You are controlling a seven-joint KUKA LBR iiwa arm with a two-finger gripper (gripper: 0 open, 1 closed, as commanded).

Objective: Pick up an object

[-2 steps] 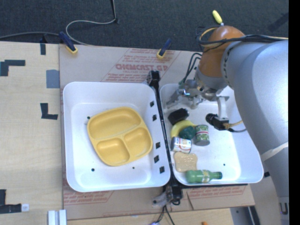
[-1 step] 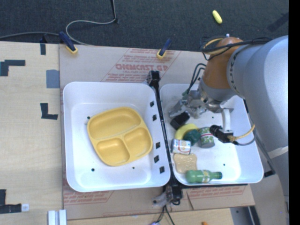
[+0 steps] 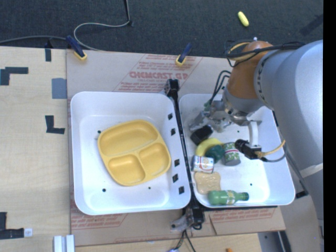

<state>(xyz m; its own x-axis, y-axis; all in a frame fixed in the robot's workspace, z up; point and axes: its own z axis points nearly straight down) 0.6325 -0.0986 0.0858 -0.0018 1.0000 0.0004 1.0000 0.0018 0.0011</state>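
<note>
The gripper reaches down into the upper left part of the right bin, its dark fingertips low over the bin floor; how wide the claw stands, and whether it has anything in it, cannot be told from this slanted view. Just below it lies a cluster of small objects: a yellow banana-like piece nearest the claw, a teal and green item touching that, a small can to the right, and a white packet with red print below. Further toward the near rim lie a beige slice-shaped piece and a green bottle on its side. The left bin holds a yellow divided plate. Both bins rest on a cardboard sheet over a wooden bench, with dark carpet beyond.
</note>
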